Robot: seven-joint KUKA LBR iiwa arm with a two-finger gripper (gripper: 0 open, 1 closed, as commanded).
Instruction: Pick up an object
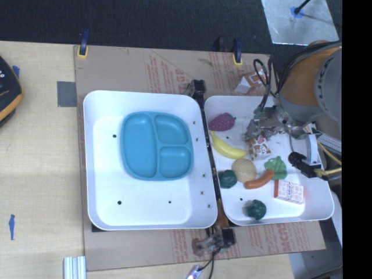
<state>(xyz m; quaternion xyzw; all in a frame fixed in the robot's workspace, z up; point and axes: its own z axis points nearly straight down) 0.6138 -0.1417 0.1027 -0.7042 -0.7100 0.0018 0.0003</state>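
A: White plastic, two bins; where's the arm?

B: Gripper (260, 128) sits low over the right bin (318, 213), near its twelve o'clock edge. Whether it's parted or closed, I can't tell.

A: What's nearby?

B: Purple grapes (221, 121) at its nine o'clock, banana (226, 148) at eight, a small red-and-white packet (261, 149) just at six.

A: Left bin (96, 156)?

B: A blue divided plate (157, 145).

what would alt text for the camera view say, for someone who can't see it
The grey and orange arm reaches from the right, its gripper low over the right bin of toy food, including a banana. The left bin holds a blue divided plate.
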